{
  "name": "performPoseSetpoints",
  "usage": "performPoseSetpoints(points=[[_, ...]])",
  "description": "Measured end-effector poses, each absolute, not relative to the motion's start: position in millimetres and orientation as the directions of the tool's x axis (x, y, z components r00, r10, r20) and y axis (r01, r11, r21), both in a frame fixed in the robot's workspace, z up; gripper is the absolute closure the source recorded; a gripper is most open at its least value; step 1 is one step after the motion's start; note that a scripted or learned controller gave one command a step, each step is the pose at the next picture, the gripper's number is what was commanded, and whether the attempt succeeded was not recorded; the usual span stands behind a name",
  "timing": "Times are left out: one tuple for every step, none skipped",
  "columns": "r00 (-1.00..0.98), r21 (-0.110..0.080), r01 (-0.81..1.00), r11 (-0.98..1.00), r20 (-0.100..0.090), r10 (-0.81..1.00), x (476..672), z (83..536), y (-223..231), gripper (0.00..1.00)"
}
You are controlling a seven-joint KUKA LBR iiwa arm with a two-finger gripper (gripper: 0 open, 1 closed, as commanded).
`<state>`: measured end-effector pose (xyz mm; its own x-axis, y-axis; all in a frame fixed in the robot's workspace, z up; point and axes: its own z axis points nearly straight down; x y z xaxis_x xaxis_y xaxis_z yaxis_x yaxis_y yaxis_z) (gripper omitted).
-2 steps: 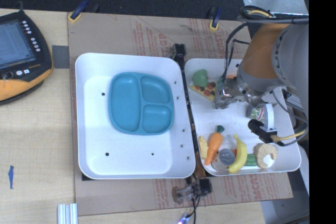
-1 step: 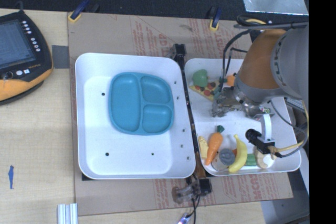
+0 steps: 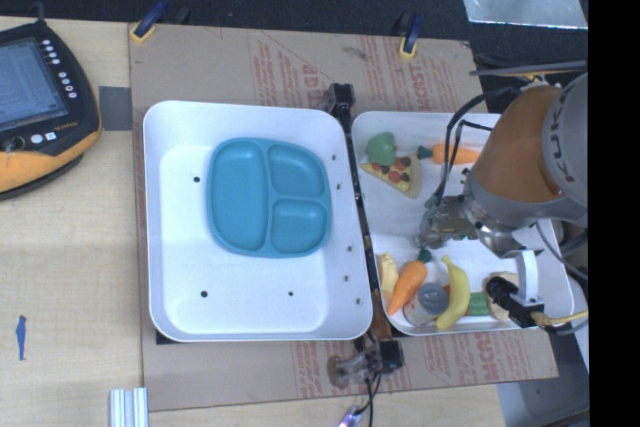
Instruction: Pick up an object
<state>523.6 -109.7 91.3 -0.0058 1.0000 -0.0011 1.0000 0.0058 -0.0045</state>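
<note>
The right white bin (image 3: 400, 122) holds several toy foods. A green vegetable (image 3: 380, 147) and a pizza slice (image 3: 393, 172) lie at its far left. An orange carrot (image 3: 405, 285), a yellow banana (image 3: 457, 292) and a small grey round piece (image 3: 432, 298) lie at the near side. Another orange carrot (image 3: 452, 154) lies at the far edge, partly behind the arm. My gripper (image 3: 435, 233) hangs low over the middle of this bin, just above the near carrot and banana, with nothing visibly held in it.
The left white bin (image 3: 170, 215) carries a blue divided plate (image 3: 268, 196). An orange-and-black teach pendant (image 3: 35, 110) lies on the bench at the far left. Blue clamps (image 3: 150, 20) pin the cardboard sheet. The arm's bulk covers the right bin's right half.
</note>
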Motion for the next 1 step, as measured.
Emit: performPoseSetpoints(points=[[-0.007, -0.004, 1.000, 0.007, -0.001, 1.000, 553.0, 91.7, -103.3, 0.00]])
